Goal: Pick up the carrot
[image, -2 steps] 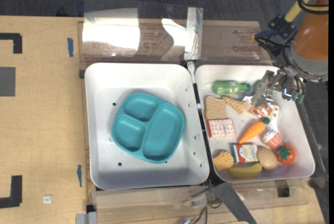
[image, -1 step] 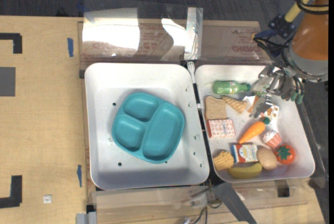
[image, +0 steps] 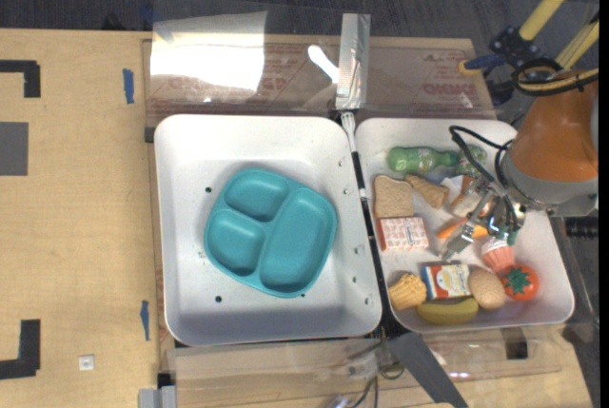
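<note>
We see the gripper low in the right bin, its fingers closed around the small orange carrot among crowded toy food, probably to lift it free, while the teal plate waits in the left bin.

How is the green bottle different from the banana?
The green bottle is green; the banana is yellow. The bottle lies at the far end of the right bin, the banana at its near edge. The bottle looks straight, the banana curved. Both lie on their sides.
</note>
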### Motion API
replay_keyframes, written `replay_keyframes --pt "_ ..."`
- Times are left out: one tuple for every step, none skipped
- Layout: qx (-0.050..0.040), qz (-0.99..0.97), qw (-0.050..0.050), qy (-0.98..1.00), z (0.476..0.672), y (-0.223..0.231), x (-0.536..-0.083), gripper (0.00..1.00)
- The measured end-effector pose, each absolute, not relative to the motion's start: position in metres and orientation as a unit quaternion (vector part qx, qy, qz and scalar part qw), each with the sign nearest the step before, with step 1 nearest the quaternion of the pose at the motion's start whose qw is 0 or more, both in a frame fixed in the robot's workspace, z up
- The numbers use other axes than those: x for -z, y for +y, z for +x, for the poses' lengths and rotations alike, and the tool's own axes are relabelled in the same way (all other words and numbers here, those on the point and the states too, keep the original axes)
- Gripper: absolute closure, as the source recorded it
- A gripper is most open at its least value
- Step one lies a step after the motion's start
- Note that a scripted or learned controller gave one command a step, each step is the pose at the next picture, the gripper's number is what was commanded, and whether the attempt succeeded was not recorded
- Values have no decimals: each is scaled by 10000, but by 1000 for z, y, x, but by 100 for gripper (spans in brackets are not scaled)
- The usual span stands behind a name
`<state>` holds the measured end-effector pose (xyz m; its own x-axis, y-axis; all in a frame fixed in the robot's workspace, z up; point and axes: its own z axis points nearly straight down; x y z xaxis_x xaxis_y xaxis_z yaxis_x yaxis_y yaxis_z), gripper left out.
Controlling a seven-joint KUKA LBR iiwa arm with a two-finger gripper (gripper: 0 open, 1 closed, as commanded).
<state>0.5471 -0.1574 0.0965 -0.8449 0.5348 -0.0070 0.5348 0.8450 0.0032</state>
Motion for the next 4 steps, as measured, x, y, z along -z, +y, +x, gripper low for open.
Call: replay_keyframes --pt "-4 3009 61 9536 543 -120 -90 0" --pt "-13 2998 115 9539 547 -120 -103 100" --pt "-25 3483 85 9373 591 -97 -215 100" --pt "-4 3496 22 9369 588 -98 -209 0"
